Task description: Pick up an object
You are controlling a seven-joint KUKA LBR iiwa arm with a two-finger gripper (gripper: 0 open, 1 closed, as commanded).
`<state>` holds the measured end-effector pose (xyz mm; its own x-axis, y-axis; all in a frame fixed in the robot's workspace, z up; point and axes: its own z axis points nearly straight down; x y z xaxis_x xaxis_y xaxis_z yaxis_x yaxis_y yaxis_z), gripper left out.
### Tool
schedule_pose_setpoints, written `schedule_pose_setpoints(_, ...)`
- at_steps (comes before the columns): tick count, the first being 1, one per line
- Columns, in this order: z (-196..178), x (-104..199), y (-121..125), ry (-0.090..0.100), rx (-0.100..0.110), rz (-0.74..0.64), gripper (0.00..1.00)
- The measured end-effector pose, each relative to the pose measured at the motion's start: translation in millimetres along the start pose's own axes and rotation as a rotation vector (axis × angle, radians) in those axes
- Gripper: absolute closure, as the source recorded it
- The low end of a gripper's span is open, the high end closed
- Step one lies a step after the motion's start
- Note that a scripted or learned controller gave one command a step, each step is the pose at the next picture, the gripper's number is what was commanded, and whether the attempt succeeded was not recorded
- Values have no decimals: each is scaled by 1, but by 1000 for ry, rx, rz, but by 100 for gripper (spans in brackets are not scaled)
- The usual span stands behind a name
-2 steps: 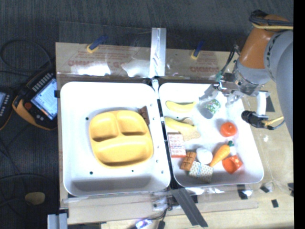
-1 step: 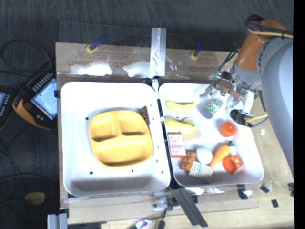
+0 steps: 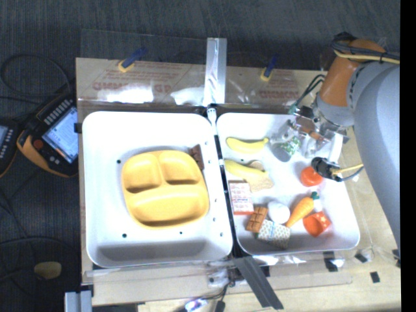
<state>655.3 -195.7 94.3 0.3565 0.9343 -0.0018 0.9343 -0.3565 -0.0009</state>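
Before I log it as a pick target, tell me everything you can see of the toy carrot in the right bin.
The carrot looks like smooth orange plastic, tapered, with a small green top at its upper right end. It lies flat and slanted in the right bin, tip pointing down-left toward a white round piece. A red-orange toy sits against its lower right side. The gripper is well above it, near the bin's top.

Dark carpet floor (image 3: 195, 12) — wooden bench (image 3: 88, 67) above.

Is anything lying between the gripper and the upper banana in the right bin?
Nothing visible does. The gripper hangs over the right bin, and the upper banana lies just to its camera-left with bare white floor between them. The second banana lies below, apart.
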Motion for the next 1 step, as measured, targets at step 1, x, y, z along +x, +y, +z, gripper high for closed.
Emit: schedule_pose_setpoints(1, 7, -2, -5, -3, -6, -248, 0)
